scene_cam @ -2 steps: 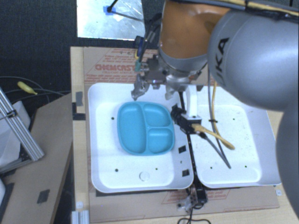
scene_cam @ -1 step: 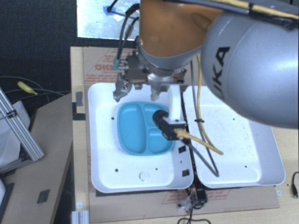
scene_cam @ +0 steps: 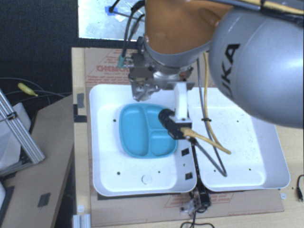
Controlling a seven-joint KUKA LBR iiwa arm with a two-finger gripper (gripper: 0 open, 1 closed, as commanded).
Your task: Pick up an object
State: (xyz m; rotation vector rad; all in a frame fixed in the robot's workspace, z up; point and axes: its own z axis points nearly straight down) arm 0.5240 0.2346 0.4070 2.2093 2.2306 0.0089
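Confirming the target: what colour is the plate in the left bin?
Light blue plate, in the camera view.

Flat brown cardboard sheet with red print [scene_cam: 107, 63] is laid over the light wooden desk [scene_cam: 290, 137]. Dark carpeted floor [scene_cam: 35, 37] is seen at left and top. A shiny metal plate with a scrap of blue tape [scene_cam: 102, 11] lies at the top. A silver aluminium extrusion frame [scene_cam: 19, 132] stands at left, above a tan board [scene_cam: 45, 175]. Thin cables [scene_cam: 40, 95] are run across the floor.
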